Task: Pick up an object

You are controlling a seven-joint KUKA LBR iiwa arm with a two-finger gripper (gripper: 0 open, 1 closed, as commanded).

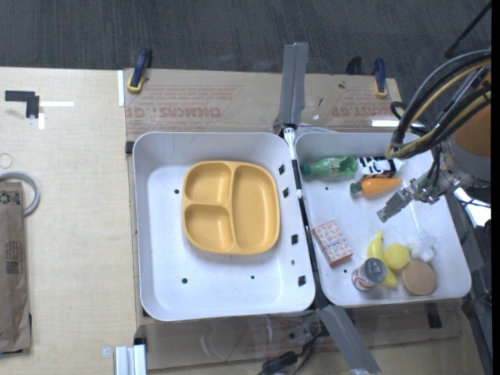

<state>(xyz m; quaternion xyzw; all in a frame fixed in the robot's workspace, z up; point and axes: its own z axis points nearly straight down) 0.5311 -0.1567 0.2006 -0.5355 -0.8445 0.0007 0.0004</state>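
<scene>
Objects for picking lie in the right bin (461, 244); none sits between the gripper's (388, 208) fingers. From this height the jaws show as one narrow grey tip, and I cannot tell whether they are spread or pressed together. The tip hangs over bare white floor near the bin's middle, just below the orange carrot (378, 184) and above the yellow banana (376, 246). Open floor runs left from the tip toward the small red-and-white box (332, 242), whose print is too small to read.

Along the bin's far wall lies a green bottle (330, 166) beside a black-and-white item (376, 165) with unreadable marks. Crowded at the near right corner are a yellow lemon (397, 256), a tan round disc (419, 277) and a can (369, 274) with a grey lid, all close to the rim.

Across the centre divider, the left bin (156, 287) holds a yellow three-compartment plate (232, 207), with wide bare floor around it. Behind both bins, cardboard (187, 104) carries upside-down red lettering, seemingly "CHEMCAS".
</scene>
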